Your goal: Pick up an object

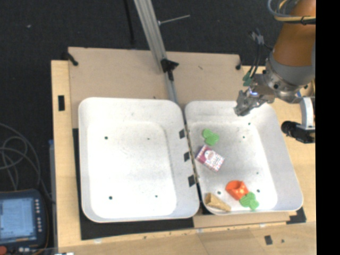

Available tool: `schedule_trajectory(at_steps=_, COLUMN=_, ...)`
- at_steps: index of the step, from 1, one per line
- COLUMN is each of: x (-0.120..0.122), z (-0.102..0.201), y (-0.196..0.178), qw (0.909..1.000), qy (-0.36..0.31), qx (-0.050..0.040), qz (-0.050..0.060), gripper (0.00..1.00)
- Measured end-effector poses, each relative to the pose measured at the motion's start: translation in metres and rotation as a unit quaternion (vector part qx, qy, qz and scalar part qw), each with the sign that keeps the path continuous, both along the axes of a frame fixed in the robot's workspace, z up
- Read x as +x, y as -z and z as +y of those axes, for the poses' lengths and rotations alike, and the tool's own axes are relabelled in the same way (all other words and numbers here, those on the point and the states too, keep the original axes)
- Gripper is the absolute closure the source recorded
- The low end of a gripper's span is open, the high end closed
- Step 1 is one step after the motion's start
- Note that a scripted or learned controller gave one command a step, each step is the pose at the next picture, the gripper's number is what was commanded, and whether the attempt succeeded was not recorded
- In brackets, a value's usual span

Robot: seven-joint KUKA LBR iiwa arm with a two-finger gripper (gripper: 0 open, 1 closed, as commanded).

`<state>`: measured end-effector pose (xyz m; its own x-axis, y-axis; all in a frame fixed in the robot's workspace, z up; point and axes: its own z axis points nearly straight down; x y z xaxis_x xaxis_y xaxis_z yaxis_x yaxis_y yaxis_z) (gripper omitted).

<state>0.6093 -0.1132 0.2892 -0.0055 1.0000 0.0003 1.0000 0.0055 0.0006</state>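
Two white bins (133, 158); two green pieces (211, 137), one pink carton (209, 158), one orange piece (236, 188), one tan wedge (217, 201).

Left bin (133, 158) floor is bare, open to reach anywhere inside its rim. Right bin (255, 137) has open floor along the far and right side near the gripper (243, 108); the green piece (211, 137) and pink carton (209, 158) sit close together near the divider side, with a gap between them and the near-corner cluster. That cluster crowds the near rim: orange object (236, 188) touching a green piece (248, 201), tan wedge (217, 202) just beside; the slanted metal pole (151, 33) stands over the far edge between the bins.
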Motion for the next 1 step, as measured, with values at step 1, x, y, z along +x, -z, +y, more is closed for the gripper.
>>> schedule_trajectory(at_steps=1, x=-0.0170, z=0.0577, y=0.0123, qw=1.0000, qy=0.000, qx=0.0003, qz=0.001, gripper=1.00)
